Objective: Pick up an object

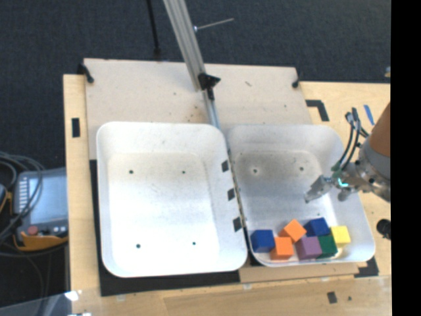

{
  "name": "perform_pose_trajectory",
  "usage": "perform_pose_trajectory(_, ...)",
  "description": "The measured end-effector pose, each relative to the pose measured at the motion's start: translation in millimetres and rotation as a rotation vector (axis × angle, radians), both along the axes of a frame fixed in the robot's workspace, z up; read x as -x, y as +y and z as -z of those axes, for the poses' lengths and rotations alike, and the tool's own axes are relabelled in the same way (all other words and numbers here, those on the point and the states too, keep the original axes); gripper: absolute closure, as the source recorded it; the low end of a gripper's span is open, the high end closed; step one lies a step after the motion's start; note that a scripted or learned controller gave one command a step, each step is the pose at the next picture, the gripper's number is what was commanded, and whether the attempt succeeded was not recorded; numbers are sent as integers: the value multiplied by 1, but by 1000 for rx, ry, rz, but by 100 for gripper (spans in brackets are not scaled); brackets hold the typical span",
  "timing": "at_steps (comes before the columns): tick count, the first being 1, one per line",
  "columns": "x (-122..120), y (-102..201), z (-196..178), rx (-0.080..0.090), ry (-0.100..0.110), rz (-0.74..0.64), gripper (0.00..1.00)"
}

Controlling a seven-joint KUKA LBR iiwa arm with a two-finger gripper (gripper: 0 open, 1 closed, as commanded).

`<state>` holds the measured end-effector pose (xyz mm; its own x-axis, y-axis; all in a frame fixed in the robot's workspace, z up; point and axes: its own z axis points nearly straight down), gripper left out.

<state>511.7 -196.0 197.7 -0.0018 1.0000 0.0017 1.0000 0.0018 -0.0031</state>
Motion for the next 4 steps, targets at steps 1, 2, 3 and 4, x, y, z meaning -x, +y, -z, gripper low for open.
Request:
perform_pose_trajectory(1,-1,0,-2,2,-5,1,0)
perform_pose_trajectory(2,-5,-1,60,2,1,4,0)
perform_pose_trajectory(3,-6,-3,101,5,-7,4,0)
perform_pose_trajectory(4,-8,-4,88,5,-12,11,100)
